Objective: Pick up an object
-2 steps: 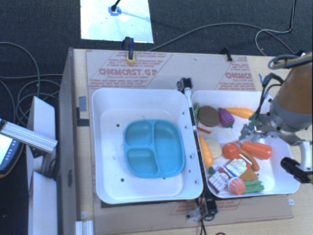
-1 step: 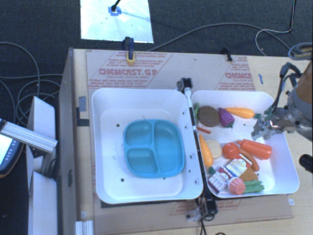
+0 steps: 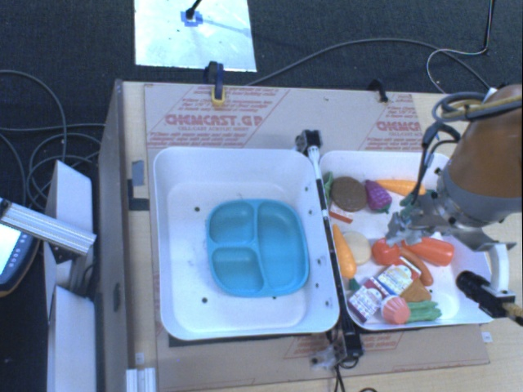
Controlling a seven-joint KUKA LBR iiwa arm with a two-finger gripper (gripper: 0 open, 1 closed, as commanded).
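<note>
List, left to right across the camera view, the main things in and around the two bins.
Left white bin → blue divided tray → brown round patty → purple toy → gripper → orange-banded arm.

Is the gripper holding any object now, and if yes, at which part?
It cannot be told. The gripper is low over the toy food in the right bin, near a red piece.

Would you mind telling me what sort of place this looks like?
Probably a robotics lab bench set up for grasping trials: two white bins side by side, toy food heaped in the right bin, a blue divided tray in the left bin, and loose cables on dark carpet.
</note>
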